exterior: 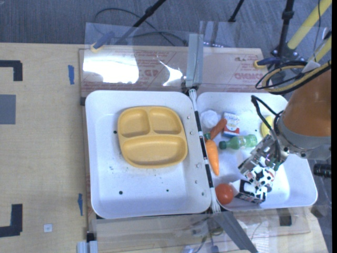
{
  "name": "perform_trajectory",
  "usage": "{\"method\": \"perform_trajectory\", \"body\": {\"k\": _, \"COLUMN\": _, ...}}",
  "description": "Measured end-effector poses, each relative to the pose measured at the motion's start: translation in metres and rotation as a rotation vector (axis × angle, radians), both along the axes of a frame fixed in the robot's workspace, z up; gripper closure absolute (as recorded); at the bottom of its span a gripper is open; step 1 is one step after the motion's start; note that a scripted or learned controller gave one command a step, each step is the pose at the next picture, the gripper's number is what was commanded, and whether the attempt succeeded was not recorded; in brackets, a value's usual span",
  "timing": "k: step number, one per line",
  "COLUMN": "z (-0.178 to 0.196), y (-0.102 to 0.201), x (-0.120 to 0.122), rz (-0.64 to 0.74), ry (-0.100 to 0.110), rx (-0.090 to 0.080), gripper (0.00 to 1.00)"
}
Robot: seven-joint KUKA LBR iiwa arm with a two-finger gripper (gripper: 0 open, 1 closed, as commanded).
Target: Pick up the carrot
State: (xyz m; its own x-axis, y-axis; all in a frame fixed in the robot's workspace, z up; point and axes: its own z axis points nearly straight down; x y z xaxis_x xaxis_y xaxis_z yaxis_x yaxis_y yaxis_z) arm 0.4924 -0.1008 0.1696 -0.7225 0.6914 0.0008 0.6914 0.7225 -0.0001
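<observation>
Carrot, long, orange and tapered [212,156], lies just right of the bins' dividing wall [202,146], we see. Our metal two-finger gripper [256,166] hovers further right, jaws parted, above a black-and-white spotted toy [257,186].

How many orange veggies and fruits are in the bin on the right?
2 that I can see. The carrot lies along the right bin's left wall, and a round orange-red fruit sits near its front-left corner. The arm may hide more.
</observation>
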Motion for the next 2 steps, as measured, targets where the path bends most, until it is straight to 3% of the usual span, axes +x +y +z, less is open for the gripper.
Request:
{"method": "perform_trajectory", "body": {"k": 1, "z": 0.014, "y": 0.095, "x": 0.017, "rz": -0.441, "ry": -0.004, "rx": -0.001, "gripper": 1.0}}
{"method": "perform_trajectory", "body": {"k": 2, "z": 0.041, "y": 0.08, "x": 0.037, "rz": -0.25, "ry": -0.005, "rx": -0.001, "gripper": 1.0}}
